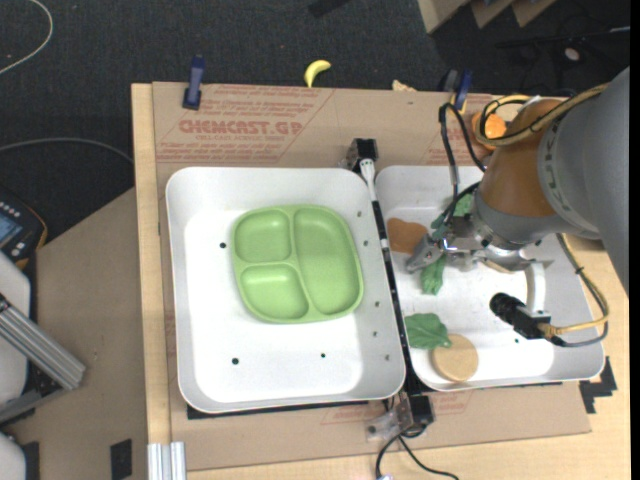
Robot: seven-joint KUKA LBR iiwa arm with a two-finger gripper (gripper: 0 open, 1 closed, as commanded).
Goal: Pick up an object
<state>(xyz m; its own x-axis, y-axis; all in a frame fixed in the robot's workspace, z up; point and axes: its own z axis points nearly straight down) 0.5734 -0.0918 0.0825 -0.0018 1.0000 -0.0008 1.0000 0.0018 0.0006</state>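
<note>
My gripper (pixel 430 253) hangs low over the middle of the right bin (pixel 570 363), pointing left. A small green leafy piece (pixel 432 276) lies right at its tip, touching or just under it. A brown oval piece (pixel 405 234) sits just to the left of the tip, near the bin's left wall. Another green leafy piece (pixel 427 329) lies at the bin's front, with a tan round disc (pixel 457 359) beside it. A further green scrap (pixel 462 206) shows behind the wrist.
The left bin (pixel 200 358) holds a green divided plate (pixel 297 262) at its middle. Blue clamps (pixel 193 83) stand at the board's back edge. A small yellow thing (pixel 317 70) lies on the dark floor behind the board.
</note>
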